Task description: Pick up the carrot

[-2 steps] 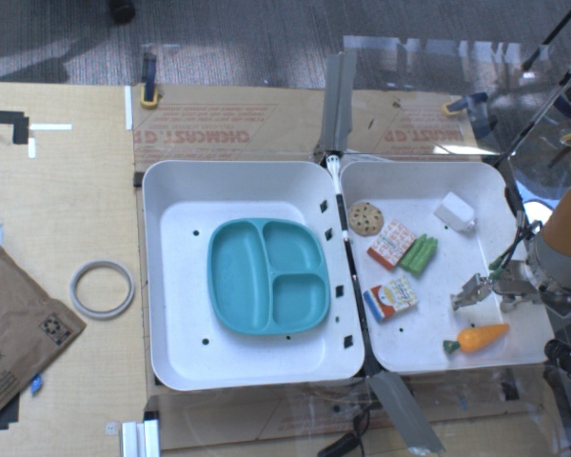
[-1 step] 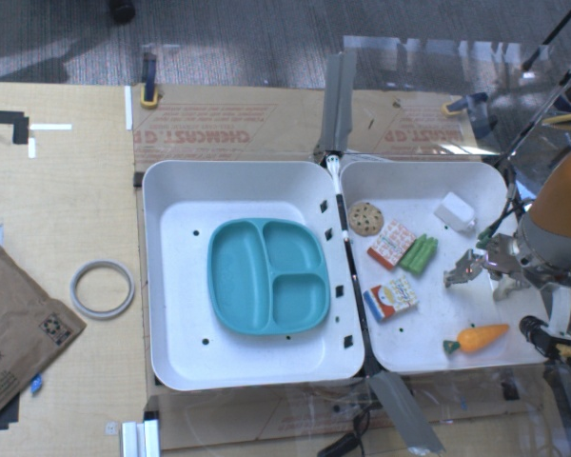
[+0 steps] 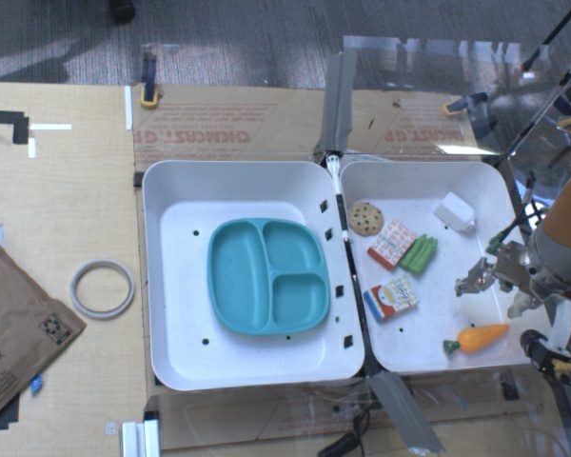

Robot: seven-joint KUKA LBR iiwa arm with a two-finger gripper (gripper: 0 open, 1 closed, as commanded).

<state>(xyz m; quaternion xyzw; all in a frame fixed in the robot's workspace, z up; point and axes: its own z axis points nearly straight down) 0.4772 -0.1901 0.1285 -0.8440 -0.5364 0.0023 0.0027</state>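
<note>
The carrot (image 3: 482,337), orange with a green stub at its left end, lies on its side near the front right corner of the right bin (image 3: 428,355). My gripper (image 3: 498,291) hovers just above and behind it at the bin's right side. Its fingers stand open with nothing between them and do not touch the carrot.
Also in the right bin are a cookie (image 3: 366,218), a red-and-white carton (image 3: 392,244), a green vegetable (image 3: 419,254), a white block (image 3: 455,211) and a second small carton (image 3: 391,298). A teal divided plate (image 3: 268,276) lies in the left bin (image 3: 171,255). A tape roll (image 3: 103,288) rests on the bench at the left.
</note>
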